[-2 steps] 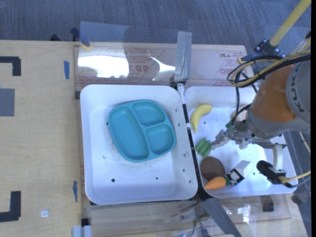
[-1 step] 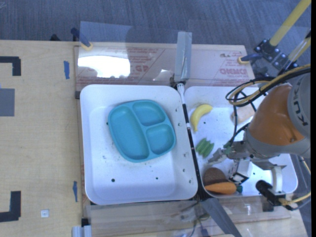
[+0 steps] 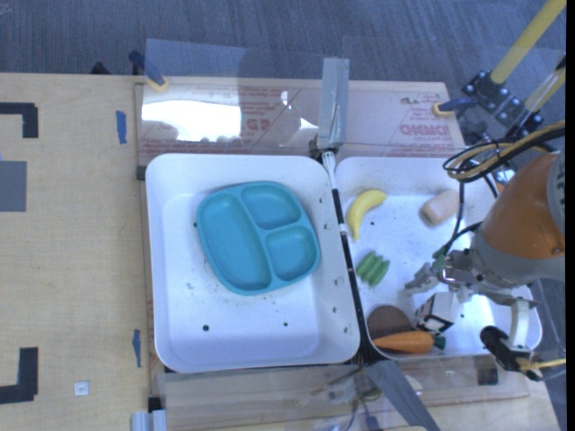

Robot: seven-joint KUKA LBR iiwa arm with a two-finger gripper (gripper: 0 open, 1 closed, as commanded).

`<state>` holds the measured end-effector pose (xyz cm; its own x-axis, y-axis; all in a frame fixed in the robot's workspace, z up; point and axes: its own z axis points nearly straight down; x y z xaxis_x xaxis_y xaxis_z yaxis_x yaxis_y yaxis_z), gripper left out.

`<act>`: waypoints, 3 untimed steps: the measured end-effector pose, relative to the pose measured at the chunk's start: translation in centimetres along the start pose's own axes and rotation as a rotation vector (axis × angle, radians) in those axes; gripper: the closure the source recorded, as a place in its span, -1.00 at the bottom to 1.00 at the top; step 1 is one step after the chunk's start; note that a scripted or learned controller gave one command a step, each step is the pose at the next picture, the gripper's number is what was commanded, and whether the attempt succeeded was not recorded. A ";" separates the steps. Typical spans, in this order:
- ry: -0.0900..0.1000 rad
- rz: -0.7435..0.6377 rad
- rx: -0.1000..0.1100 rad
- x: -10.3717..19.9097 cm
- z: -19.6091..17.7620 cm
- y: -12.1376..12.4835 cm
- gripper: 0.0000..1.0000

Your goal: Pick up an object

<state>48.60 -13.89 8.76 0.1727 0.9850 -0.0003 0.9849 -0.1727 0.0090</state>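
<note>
The right bin (image 3: 404,182) holds a yellow banana (image 3: 362,209) at its upper left, a beige block (image 3: 438,207) at its upper right, a green piece (image 3: 372,268) in the middle, a brown round object (image 3: 388,320) and an orange carrot (image 3: 406,341) near the front edge. My gripper (image 3: 437,305) hangs low over the right bin, just right of the brown object and above the carrot. Nothing is visibly between its fingers. The orange-banded arm comes in from the right.
The left bin (image 3: 180,330) carries a blue three-compartment plate (image 3: 259,235). A grey divider post (image 3: 333,97) and a clear panel stand behind the bins. Cables and a yellow pole (image 3: 530,34) occupy the upper right.
</note>
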 end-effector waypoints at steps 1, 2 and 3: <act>-0.002 -0.183 0.000 1.5 0.0 -0.7 -1.00; -0.003 -0.181 -0.006 1.5 -1.2 -0.5 1.00; -0.002 -0.181 -0.004 1.5 -1.1 -0.6 -1.00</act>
<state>48.29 -12.29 9.87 -0.0075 1.0000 -0.0046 0.9999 0.0075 0.0130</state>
